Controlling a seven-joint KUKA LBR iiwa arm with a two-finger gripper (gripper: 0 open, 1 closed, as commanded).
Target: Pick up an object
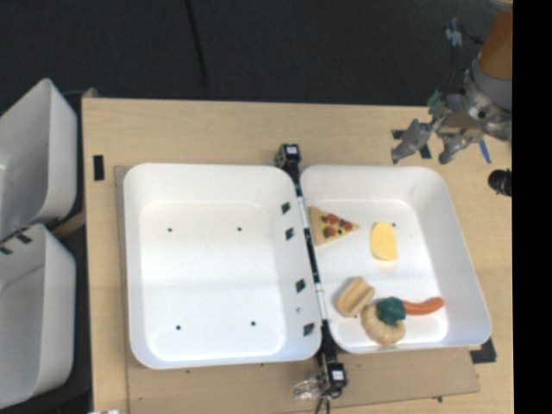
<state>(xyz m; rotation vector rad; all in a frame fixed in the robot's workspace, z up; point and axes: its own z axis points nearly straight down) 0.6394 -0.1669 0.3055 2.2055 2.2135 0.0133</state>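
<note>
The gripper is seen at the upper right of the frame, above the bench just beyond the right bin, its fingers spread with nothing between them. Inside that bin are found a pizza slice, a yellow piece, a bread roll and a carrot (lower right).

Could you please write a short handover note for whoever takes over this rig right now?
Gripper: open, holding nothing, hovering over the bench past the right bin's far edge.
Objects, all in the right bin: pizza slice by the divider, yellow piece, bread roll, croissant with a green piece on it, orange piece beside them.
Done: nothing picked yet.
Left: descend into the bin, grasp one object, lift.
</note>
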